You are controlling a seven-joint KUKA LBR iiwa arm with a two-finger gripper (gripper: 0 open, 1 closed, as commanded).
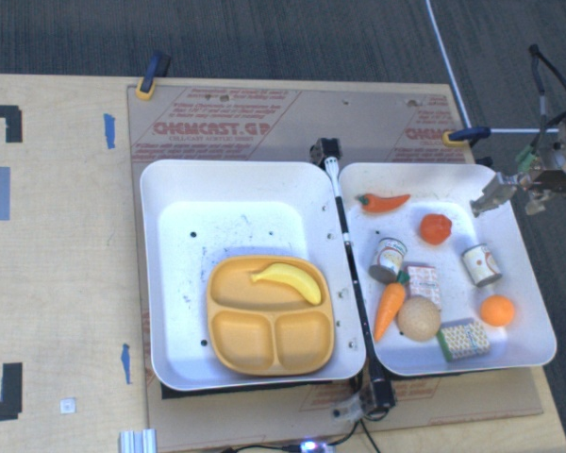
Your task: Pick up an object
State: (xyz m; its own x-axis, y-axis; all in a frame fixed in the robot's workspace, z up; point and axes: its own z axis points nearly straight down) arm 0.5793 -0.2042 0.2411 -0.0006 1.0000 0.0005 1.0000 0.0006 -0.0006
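Over the right bin's (pixel 538 319) far corner hangs the gripper (pixel 486 199).
Whether it is spread or pressed together, I cannot tell; a tomato (pixel 435 228) lies near.

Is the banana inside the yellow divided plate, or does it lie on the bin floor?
Inside the plate. The banana lies in the long top compartment of the yellow divided plate, within its rim.

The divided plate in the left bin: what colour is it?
Orange-yellow; the divided plate holds a yellow banana, seen clearly in the camera view.
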